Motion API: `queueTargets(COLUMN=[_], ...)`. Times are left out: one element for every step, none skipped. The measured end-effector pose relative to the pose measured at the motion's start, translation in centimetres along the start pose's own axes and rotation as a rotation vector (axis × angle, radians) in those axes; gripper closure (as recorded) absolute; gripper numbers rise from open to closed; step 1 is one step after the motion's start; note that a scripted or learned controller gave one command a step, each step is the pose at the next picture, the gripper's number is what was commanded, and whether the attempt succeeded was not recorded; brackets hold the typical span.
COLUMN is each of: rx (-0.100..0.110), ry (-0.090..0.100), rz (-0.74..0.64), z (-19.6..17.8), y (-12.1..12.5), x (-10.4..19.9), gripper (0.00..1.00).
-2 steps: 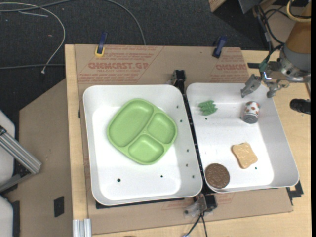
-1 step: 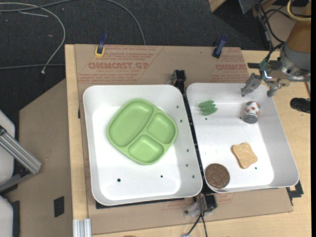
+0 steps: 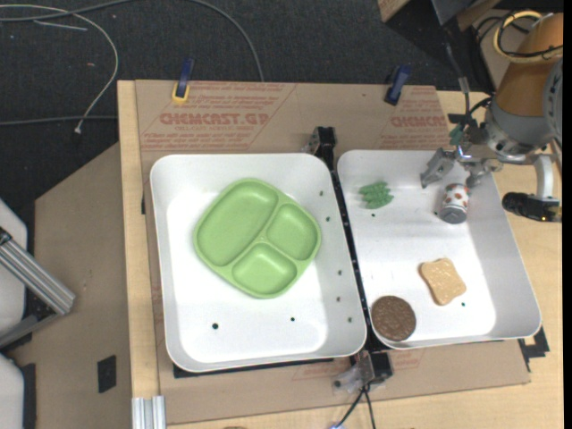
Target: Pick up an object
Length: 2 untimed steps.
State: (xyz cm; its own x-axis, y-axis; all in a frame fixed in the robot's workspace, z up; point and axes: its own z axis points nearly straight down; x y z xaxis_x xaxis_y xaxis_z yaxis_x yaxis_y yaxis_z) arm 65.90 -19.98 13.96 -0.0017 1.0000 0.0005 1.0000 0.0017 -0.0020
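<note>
- Brown cookie (image 3: 393, 318) sits nearest, toast (image 3: 442, 281) just behind.
- Hovering my gripper (image 3: 454, 175), fingers spread, over the little cup (image 3: 453, 205).
- Next: drop, squeeze.

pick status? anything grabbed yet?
Done: the gripper is over the right bin, just above the small can. In hand: nothing visibly between its fingers; the can looks to be resting in the bin. Left: close on something and lift. The green piece, toast and brown disc lie untouched.
</note>
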Motion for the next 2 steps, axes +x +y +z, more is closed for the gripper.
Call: queueTargets(rx=[-0.023, -0.008], ry=[-0.004, -0.003], rz=[-0.002, -0.002], z=[2.6, 2.33], y=[0.64, 0.25], x=[0.09, 0.04], gripper=[0.0, 1.0])
